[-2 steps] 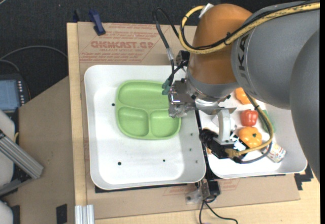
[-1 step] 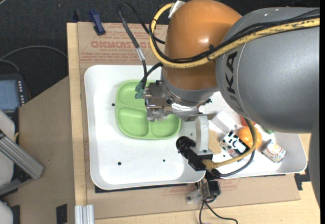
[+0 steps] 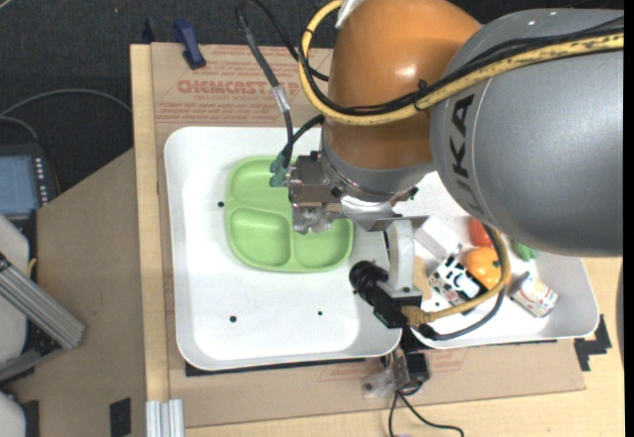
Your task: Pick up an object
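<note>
Camera view puts the gripper (image 3: 315,217) low over the green divided plate (image 3: 260,227) in the left bin (image 3: 198,316), at the plate's right-hand compartments. Whether it is wide or narrow, I cannot tell; the wrist hides it. Nothing appears lifted, so the pick seems not yet done. Small objects (image 3: 475,272) lie in the right bin (image 3: 575,311), beneath the arm (image 3: 535,118).
</note>
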You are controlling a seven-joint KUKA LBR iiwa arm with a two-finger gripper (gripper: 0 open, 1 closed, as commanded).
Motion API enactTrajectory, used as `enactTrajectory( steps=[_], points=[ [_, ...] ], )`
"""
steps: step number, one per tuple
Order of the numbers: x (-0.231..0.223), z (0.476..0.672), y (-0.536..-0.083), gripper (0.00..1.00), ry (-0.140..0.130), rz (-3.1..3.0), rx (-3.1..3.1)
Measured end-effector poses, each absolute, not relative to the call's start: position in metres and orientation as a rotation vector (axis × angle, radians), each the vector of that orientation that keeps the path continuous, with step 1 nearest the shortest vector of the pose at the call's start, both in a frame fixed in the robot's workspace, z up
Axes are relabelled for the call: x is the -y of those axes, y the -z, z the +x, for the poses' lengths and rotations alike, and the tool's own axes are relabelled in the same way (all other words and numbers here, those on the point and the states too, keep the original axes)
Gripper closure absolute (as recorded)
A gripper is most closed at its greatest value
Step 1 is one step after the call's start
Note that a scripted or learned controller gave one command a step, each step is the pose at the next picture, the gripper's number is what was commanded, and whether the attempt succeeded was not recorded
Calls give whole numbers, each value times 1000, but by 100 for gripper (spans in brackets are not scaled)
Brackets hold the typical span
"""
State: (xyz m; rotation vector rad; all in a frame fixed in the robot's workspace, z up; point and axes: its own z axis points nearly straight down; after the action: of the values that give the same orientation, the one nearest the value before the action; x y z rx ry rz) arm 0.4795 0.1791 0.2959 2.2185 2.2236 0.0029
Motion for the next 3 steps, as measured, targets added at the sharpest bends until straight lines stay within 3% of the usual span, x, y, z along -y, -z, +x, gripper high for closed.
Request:
enactTrajectory(
  steps=[1,2,3],
  points=[
    [-214,485,-444,100,-30,2210,-2224],
    [-148,479,-417,100,7,2230,-2216],
    [-127,500,-336,100,13,2229,-2219]
  ],
)
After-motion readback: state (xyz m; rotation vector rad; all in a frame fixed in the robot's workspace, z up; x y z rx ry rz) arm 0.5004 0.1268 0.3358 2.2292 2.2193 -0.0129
